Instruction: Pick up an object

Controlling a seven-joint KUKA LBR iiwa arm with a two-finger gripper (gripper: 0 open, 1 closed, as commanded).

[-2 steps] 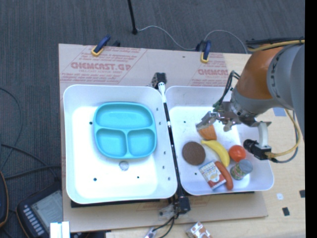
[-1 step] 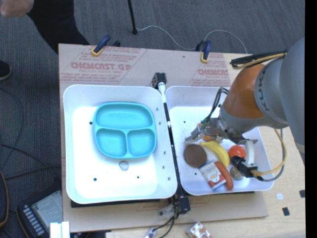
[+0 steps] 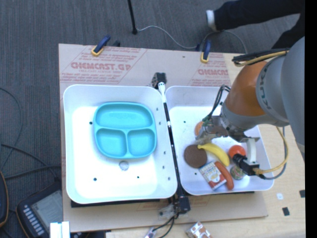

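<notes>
Two shallow white bins [image 3: 74, 133] sit side by side on a pale board printed with red lettering, their smooth plastic walls rounded at the corners. In the left bin lies a light blue tray [image 3: 125, 130] of glossy plastic, rounded in outline and split into three compartments, one long one across the top and two smaller ones below. Just under it a small clear round thing rests on the bin floor.

Several small toy foods crowd the right bin. A curved yellow banana [image 3: 216, 152] lies near the middle, and a flat, round brown disc [image 3: 195, 156] sits just beside its left end. Below them rests a small printed packet [image 3: 212, 175] in red and white, with a slim orange-red sausage [image 3: 224, 174] along its right side. A smooth red ball [image 3: 236, 150], like a tomato, lies to the right of the banana, and a rounded orange piece [image 3: 199, 128] peeks out at the arm's tip.

One grey arm with an orange band reaches in from the right, and its gripper [image 3: 210, 129] hangs low over the right bin, just above the banana and next to the orange piece. Whether its fingers are spread or closed, I cannot tell.
</notes>
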